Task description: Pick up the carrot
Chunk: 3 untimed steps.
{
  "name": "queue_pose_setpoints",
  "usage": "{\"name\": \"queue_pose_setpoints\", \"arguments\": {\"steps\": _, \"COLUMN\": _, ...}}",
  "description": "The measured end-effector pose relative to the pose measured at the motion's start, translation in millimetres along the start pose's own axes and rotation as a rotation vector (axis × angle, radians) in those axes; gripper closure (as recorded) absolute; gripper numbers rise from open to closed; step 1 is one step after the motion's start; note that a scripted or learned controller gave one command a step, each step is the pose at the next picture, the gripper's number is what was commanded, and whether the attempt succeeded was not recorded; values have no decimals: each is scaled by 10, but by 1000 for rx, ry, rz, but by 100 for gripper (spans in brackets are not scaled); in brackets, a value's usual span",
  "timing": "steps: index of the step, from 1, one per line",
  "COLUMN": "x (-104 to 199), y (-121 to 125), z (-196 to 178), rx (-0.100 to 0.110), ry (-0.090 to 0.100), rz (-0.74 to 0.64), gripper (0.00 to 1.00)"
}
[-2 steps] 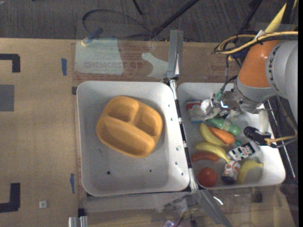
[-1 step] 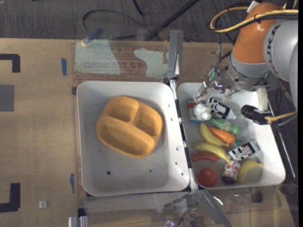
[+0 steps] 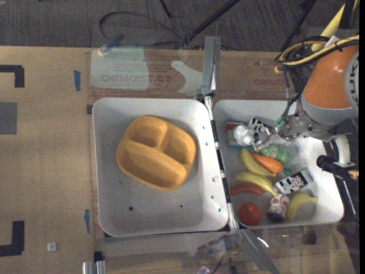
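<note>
The carrot [image 3: 268, 163] lies in the right bin [image 3: 331, 210], near its middle, orange with its tip pointing toward the lower right; a green item [image 3: 276, 152] sits just above it, touching or nearly touching; a yellow banana [image 3: 249, 161] lies just to its left, and a second banana [image 3: 256, 181] lies below, curving toward the right; a black-and-white cow-patterned carton [image 3: 292, 182] rests just below and right of the carrot; lower still are a red tomato [image 3: 250, 213], a small can [image 3: 278, 206] and another yellow piece [image 3: 301, 205]; a thin red item [image 3: 245, 189] lies beside the lower banana; toward the bin's upper left are a whitish object [image 3: 242, 134] and another black-and-white patterned piece [image 3: 260, 128].

The pincer [image 3: 288, 127] hangs over the upper part of the right bin, above and to the right of the carrot and apart from it; whether it is released or clenched cannot be told, and nothing is seen in its grasp; the grey arm with its orange band [image 3: 331, 84] reaches in from the right.

The left bin [image 3: 108, 210] holds an orange divided plate [image 3: 155, 151], lying flat toward its upper middle; both bins rest on the table [image 3: 45, 170].
</note>
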<state>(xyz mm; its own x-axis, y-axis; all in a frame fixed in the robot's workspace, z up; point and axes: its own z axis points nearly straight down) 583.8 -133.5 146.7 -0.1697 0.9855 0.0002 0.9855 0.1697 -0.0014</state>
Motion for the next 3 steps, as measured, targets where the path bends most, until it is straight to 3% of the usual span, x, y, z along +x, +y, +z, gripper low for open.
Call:
{"name": "queue_pose_setpoints", "arguments": {"steps": 1, "x": -23, "y": -317, "z": 601, "rx": -7, "ry": -4, "rz": -267, "gripper": 0}}
{"name": "queue_pose_setpoints", "arguments": {"steps": 2, "x": -29, "y": -307, "z": 491, "rx": -11, "ry": -5, "rz": -265, "gripper": 100}}
{"name": "queue_pose_setpoints", "arguments": {"steps": 3, "x": 736, "y": -286, "z": -583, "rx": -4, "ry": -1, "rz": -153, "gripper": 100}}
